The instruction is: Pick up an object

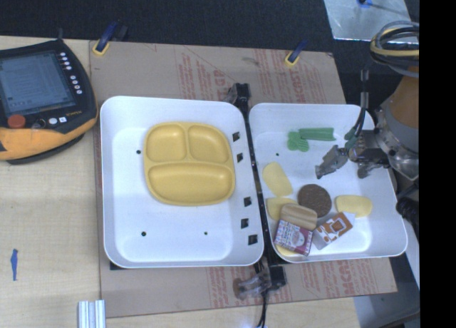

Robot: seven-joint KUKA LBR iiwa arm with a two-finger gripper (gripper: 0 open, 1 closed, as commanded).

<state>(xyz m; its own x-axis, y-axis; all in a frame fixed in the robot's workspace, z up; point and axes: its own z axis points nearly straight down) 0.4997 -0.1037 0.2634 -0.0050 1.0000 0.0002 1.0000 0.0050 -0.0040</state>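
My gripper [348, 167] hangs over the right bin [377, 248], near its right side, open with nothing between its fingers. Below it lie a brown round cookie [313, 198] and a pale yellow oval piece [354, 205]. A green toy piece [310, 137] lies to its upper left. A yellow oblong piece [276, 178] rests by the bin's left wall. At the bin's front sit a tan bread-like piece [298, 214], a pink printed packet [292, 237] and a small brown and white packet [333, 228], all crowded together.
The left bin [121, 241] holds a yellow divided plate [190, 162]. A teach pendant [43, 98] lies on the bench at far left. Black clips join the two bins along the middle seam [247, 177]. The arm's body [402, 105] rises at the right edge.
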